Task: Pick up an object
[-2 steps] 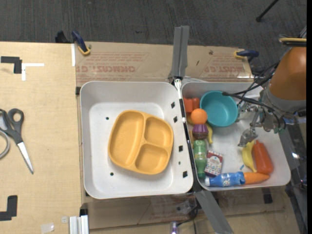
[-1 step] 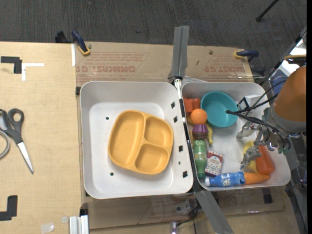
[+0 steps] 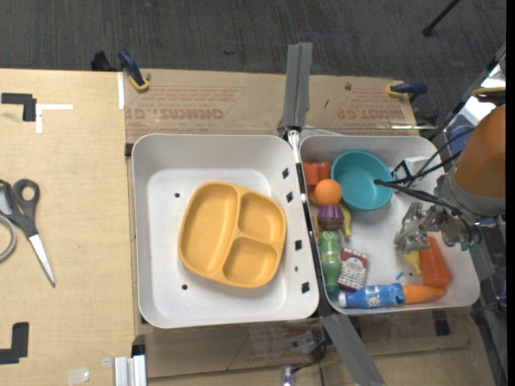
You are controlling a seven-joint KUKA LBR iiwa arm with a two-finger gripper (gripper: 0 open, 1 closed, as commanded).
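Note:
My gripper point(image 3: 413, 233) hangs low over the right part of the right bin point(image 3: 385, 141), reaching in from the right under the arm's orange band point(image 3: 489, 161). Just below it lies a small yellow piece point(image 3: 413, 260), and an orange-red pepper-like toy point(image 3: 434, 265) lies to its lower right. A teal bowl point(image 3: 360, 179) sits up and to the left, with an orange ball point(image 3: 327, 191) and a purple toy point(image 3: 330, 213) beside it. A green bottle point(image 3: 330, 252), a red and white packet point(image 3: 352, 268), a blue bottle point(image 3: 372, 297) and an orange carrot point(image 3: 422, 293) lie along the bin's left and front.
The left bin point(image 3: 153, 240) holds a yellow divided plate point(image 3: 232, 234). Scissors point(image 3: 30, 223) lie on the wooden bench at far left. Black cables point(image 3: 418, 175) run from the arm across the right bin's back right corner.

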